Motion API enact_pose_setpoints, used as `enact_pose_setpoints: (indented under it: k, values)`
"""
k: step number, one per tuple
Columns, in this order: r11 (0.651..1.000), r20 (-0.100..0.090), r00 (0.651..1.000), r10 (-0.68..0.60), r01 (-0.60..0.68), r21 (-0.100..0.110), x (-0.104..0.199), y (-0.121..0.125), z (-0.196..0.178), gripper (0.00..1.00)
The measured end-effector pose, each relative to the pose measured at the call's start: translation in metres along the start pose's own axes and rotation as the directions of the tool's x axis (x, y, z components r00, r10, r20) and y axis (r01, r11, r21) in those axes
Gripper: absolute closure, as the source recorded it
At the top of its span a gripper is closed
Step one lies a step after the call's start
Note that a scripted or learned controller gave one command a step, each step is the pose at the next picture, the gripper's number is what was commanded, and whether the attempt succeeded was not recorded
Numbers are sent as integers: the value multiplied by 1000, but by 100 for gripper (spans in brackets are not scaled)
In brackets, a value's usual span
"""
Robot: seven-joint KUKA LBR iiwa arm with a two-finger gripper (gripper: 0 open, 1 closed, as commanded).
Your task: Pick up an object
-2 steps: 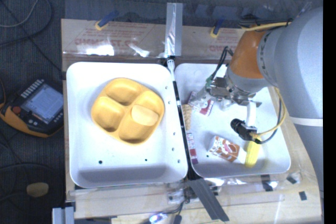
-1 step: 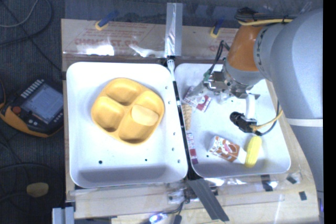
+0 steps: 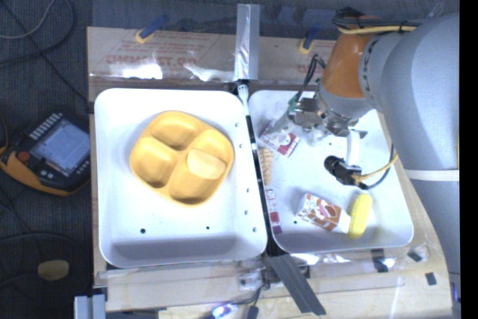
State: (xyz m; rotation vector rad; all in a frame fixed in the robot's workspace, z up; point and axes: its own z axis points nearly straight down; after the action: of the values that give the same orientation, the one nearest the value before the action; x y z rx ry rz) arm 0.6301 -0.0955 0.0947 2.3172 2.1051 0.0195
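The right bin (image 3: 388,160) holds three loose things. A red and white packet (image 3: 278,140) lies near its far left corner. Toward the front lie a small brown and white carton (image 3: 320,211) and, just to its right, a yellow oblong piece (image 3: 360,214). My gripper (image 3: 305,116) hangs low over the bin's far part, just right of and above the packet, at the end of the grey arm with the orange band (image 3: 345,72). The wrist body hides where its tips meet the packet.
The left bin (image 3: 119,228) carries a large yellow four-lobed dish (image 3: 181,156). The arm's bulk (image 3: 426,101) covers the right bin's right side, and a black cable connector (image 3: 340,168) hangs below the wrist. An orange hand-held controller (image 3: 46,153) lies off the bench at left.
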Motion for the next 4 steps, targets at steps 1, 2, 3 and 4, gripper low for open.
enact_pose_setpoints:
  k: [1,2,3,4]
  values:
    - [992,7,992,-125,125,-10,-4,2,-2,0]
    - [967,9,967,-253,253,-12,-3,-1,-3,0]
    - [966,9,967,-256,256,-17,-2,1,-15,100]
    - [966,7,966,-258,258,-13,-1,1,-22,100]
